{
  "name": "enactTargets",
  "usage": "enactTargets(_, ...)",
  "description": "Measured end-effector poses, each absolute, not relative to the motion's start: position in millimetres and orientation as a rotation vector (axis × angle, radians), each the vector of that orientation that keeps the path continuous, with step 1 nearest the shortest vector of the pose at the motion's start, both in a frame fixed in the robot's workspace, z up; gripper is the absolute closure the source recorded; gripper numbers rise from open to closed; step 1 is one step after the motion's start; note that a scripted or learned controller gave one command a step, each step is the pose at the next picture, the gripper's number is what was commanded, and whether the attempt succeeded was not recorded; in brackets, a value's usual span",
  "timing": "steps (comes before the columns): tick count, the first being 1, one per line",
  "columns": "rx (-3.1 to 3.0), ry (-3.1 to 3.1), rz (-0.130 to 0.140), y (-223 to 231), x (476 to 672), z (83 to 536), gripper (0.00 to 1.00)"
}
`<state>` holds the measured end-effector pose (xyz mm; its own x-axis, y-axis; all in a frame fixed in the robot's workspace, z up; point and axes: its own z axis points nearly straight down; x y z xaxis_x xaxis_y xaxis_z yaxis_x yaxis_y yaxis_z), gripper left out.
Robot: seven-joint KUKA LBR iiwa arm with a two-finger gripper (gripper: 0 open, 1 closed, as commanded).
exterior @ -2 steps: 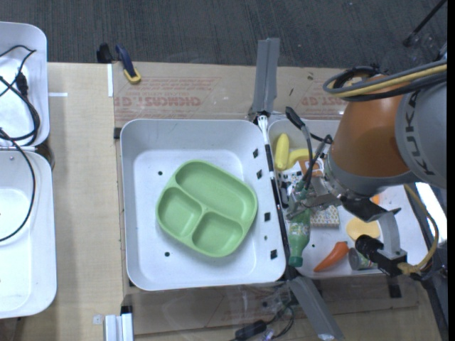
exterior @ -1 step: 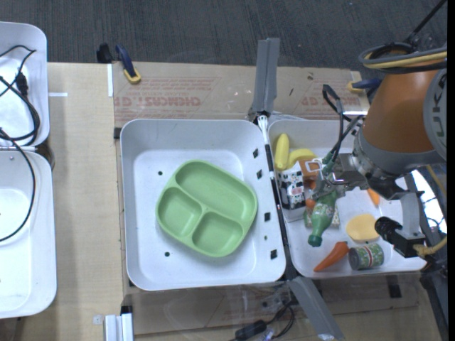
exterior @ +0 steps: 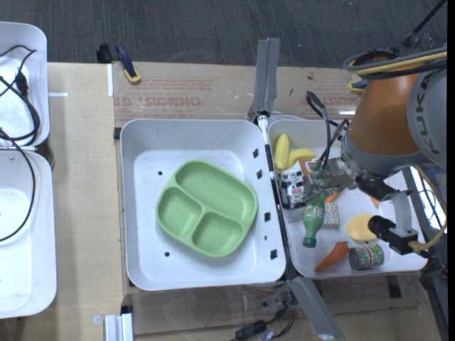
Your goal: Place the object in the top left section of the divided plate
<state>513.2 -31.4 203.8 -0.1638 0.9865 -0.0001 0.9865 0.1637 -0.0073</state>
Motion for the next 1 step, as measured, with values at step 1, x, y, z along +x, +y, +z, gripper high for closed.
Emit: enactTargets(1,-1.994,-2.422,0.009,-0.9,477.2,188.6,1.0)
